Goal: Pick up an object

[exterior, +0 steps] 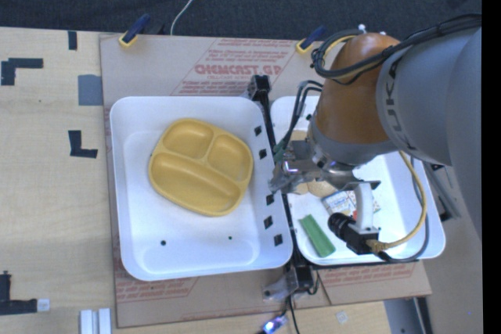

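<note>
A yellow divided plate (202, 166) lies in the left white bin (135, 246). In the right bin (415, 246) a green flat block (318, 235) rests near the front left corner, with a small white printed packet (350, 204) and a tan item (319, 188) just behind it. The arm's orange wrist band (356, 102) hangs over the right bin. My gripper (291, 174) points down at the right bin's left side, beside the divider, just above the tan item and the green block. Nothing shows between its fingers.
A black clip strip (266, 160) runs along the wall between the two bins. Black and yellow cables (407, 235) loop over the right bin. A cardboard sheet (227, 66) lies under both bins, with blue and yellow clamps at its rear corners.
</note>
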Controlling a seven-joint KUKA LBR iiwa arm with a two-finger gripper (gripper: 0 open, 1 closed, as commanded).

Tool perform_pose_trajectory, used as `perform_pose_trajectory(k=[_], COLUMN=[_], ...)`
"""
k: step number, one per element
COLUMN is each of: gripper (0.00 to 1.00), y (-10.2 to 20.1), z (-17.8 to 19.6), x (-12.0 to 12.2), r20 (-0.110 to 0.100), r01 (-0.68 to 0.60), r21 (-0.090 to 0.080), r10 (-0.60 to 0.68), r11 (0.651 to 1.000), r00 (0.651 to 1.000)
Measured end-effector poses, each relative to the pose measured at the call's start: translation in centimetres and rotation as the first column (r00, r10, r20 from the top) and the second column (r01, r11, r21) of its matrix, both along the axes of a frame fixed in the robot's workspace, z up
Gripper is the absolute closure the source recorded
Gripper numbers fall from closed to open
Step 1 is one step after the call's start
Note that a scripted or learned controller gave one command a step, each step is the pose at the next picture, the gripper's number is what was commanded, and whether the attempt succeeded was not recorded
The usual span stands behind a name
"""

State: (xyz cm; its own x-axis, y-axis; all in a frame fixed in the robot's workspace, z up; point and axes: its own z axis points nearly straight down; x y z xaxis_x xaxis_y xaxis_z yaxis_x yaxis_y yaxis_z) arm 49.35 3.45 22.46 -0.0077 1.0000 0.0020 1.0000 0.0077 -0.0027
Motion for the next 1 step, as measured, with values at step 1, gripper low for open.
perform_pose_trajectory(k=[1], gripper=[1.00], y=[5.06], z=[0.87], x=[1.47], r20=[0.002], r01=[0.001], r21=[-0.001], r10=[-0.001], r11=[1.000], r00=[1.000])
